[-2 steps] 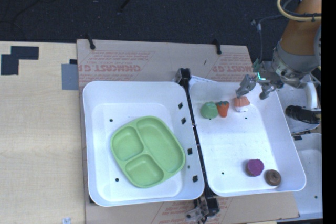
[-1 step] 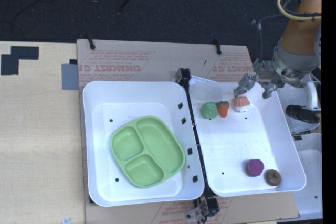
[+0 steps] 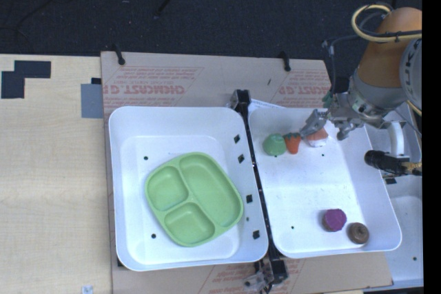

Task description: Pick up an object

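Overhead camera view, slanted, looking down on a pale wooden table point(image 3: 48, 182) bearing two shallow white bins side by side on a cardboard sheet.

Left bin point(image 3: 131, 134): one light green divided plate point(image 3: 193, 197) with three compartments lies flat near its middle, tilted toward four o'clock. Nothing sits on the plate.

Right bin point(image 3: 331, 175): four small things. At eleven o'clock from the bin's middle, a green rounded piece point(image 3: 274, 144) sits touching an orange piece point(image 3: 293, 144), likely toy food. At five o'clock, well apart from those, a purple piece point(image 3: 335, 219) lies just beside a brown ring-shaped piece point(image 3: 357, 233), near the bin's corner.

Grey arm with an orange band point(image 3: 386, 51) reaches in from three o'clock, bent down over the bin's far edge. Its hand point(image 3: 318, 129) hangs at the bin's one o'clock area, just beside the orange piece. Something reddish and white shows at the hand's tips, but I cannot tell whether it is held, nor whether the hand is wide or narrow; the metal parts blur together there.

Judging by the arm's low reach, it seems to be working at a grasp near the far wall, where the green and orange pieces are the nearest candidates. Being so close together, they could be nudged instead of gripped.
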Available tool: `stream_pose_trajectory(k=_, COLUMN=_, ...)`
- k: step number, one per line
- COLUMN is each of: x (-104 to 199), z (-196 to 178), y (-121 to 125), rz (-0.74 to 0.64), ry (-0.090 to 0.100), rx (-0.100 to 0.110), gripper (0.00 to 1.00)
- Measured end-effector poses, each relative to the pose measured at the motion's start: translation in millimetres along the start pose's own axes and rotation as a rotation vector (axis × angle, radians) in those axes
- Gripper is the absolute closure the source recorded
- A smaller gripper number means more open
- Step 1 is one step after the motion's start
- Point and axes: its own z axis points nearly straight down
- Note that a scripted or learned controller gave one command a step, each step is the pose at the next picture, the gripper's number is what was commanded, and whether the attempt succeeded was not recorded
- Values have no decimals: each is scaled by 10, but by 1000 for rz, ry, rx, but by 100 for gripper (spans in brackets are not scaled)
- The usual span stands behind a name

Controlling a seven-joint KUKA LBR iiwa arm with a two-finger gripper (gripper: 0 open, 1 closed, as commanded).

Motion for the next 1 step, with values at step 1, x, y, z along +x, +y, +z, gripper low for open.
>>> stream_pose_trajectory(k=1, x=-62, z=468, y=-40, rz=0, ry=0, rx=0, gripper=0)
